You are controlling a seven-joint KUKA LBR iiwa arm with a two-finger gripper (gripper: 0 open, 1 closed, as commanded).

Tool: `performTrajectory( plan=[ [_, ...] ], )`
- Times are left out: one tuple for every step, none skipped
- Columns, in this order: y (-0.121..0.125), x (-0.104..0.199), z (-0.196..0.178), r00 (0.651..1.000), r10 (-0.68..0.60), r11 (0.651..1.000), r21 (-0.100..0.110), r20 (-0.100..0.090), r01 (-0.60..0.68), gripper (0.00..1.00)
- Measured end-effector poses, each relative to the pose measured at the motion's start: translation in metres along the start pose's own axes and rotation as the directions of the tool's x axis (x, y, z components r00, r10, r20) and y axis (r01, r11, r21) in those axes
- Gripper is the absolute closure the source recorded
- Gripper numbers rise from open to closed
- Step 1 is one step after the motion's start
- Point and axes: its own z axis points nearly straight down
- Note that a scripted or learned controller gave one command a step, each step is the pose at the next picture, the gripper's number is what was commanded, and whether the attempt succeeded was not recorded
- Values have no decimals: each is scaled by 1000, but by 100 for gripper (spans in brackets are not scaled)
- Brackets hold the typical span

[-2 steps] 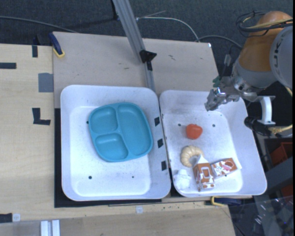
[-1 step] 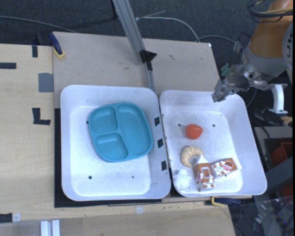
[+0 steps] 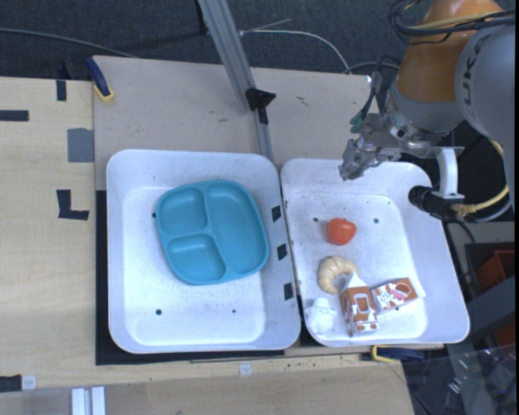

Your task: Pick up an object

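Overhead, the jaws hang at the far rim of the right bin, pointing down and towards the bin, with nothing visible between them; whether they stand wide or narrow cannot be told at this size. Candidate objects lie inside the right bin: a red tomato-like ball near its middle, a tan croissant just nearer than the ball, and a red-and-white packet beside the croissant, close to the bin's near rim. The left bin holds a blue divided plate.

Risks, as judged: the ball is round and may roll out from closing jaws; the croissant and packet lie almost touching, so a descent between them could nudge both and grip neither; a descent from the present spot would meet the bin's rim instead of an object.

Pose: the grey arm enters from the bin's right, its orange band above a wrist bent downward over the bin's far corner.
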Motion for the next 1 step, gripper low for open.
performTrajectory(
  plan=[
    [-3, 60, 14, 1000, -1, 1000, 1, 0, 1, 100]
  ],
)
